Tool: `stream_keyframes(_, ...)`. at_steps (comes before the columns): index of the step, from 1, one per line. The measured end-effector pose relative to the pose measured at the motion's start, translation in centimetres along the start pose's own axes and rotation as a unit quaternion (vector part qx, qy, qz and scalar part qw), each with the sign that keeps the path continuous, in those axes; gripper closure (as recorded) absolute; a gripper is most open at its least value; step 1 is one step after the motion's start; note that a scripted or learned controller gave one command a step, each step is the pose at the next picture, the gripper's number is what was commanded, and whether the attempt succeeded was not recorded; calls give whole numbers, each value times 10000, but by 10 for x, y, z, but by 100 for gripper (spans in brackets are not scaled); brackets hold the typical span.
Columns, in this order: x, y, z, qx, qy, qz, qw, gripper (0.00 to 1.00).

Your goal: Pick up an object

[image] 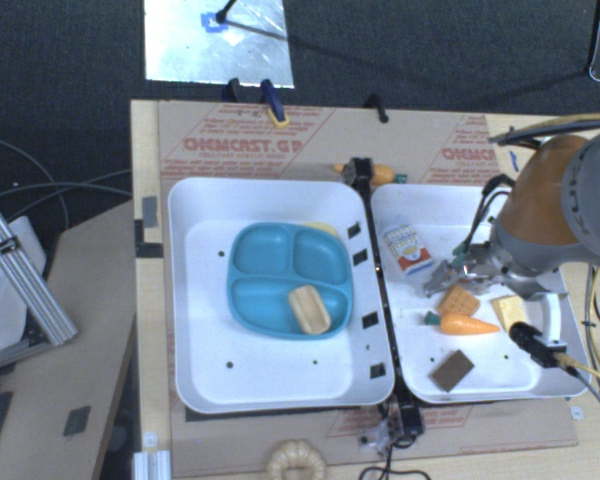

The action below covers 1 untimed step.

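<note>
The right bin (pixel 420 203) holds a small white carton with red and blue print (pixel 405 246), an orange waffle-textured cracker (pixel 460 300), a carrot (pixel 470 324), a pale yellow wedge (pixel 510 313) and a brown block (pixel 452 370). My gripper (pixel 448 277) hangs low in this bin, its tip just above the cracker's upper left edge and right of the carton. Nothing visibly sits in it. The grey and orange arm (pixel 540 208) covers the bin's right side.
In the left bin (pixel 205 368) lies a blue divided plate (pixel 290 278) with a tan bread roll (pixel 308 309) in its lower right compartment; a yellow item (pixel 325 230) peeks from behind the plate. The black divider (pixel 375 298) runs between the bins.
</note>
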State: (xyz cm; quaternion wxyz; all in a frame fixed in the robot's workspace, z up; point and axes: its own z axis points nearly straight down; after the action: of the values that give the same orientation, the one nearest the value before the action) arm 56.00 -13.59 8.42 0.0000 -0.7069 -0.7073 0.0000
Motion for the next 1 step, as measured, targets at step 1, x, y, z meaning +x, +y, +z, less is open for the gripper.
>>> stream_keyframes(1, 0, 1, -11, -11, 0, 2, 10000, 100)
